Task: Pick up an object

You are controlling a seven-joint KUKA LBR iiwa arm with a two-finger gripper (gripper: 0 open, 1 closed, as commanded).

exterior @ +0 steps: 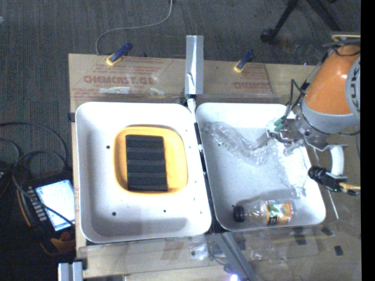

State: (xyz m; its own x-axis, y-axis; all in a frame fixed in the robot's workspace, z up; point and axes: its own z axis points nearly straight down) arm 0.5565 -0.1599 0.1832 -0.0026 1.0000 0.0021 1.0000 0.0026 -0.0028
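Though blurry, pincer (pixel 285 134) touching plastic wrap (pixel 246 144)

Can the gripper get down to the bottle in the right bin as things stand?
Probably yes. The bottle lies on its side along the near wall of the right bin, nothing on top of it. The gripper hovers over crumpled plastic farther back.

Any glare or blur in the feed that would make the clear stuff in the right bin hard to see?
Camera view: soft overall, fine detail smeared. The clear plastic wrap reads mostly as pale highlights against the white right bin, its edges hard to trace. The bottle is low contrast apart from its dark cap and label. The gripper is blurred.
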